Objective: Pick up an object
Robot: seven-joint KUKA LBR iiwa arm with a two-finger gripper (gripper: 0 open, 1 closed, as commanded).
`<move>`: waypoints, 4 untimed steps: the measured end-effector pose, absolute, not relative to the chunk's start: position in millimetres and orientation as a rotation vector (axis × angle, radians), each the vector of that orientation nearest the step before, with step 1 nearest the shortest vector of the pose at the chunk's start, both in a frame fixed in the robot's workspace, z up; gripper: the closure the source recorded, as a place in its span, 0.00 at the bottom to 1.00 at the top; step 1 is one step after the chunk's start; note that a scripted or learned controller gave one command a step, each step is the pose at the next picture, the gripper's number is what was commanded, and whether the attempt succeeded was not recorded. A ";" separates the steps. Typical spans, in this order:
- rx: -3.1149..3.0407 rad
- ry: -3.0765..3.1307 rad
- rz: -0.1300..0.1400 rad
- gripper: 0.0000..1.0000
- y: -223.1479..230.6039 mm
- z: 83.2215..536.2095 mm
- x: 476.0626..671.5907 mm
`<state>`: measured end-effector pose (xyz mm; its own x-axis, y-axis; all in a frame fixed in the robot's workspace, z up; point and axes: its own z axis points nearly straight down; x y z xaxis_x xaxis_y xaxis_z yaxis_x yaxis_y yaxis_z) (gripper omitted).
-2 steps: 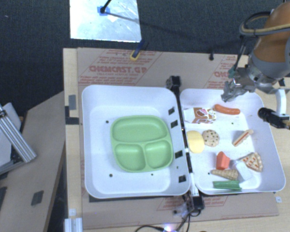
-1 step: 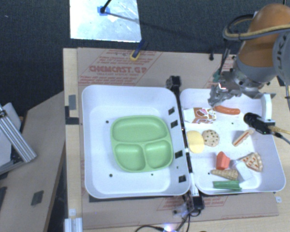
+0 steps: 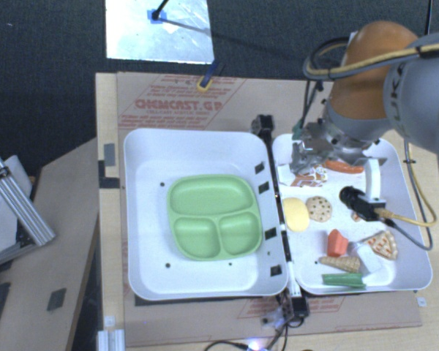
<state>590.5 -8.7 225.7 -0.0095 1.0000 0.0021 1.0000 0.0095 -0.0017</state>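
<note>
the hand hangs low at the far end of the right bin, over a red and white piece, likely lining up a pick; how wide it stands i cannot tell. a cookie lies near, and the green tray sits in the left bin.

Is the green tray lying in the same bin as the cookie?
No, the green tray lies in the left bin, while the cookie lies in the right bin.
</note>
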 end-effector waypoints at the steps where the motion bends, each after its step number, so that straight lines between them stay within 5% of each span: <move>1: -2.214 -2.229 0.000 1.00 2.5 214.2 593.5; 4: -2.215 -2.229 -0.001 1.00 11.9 223.0 596.6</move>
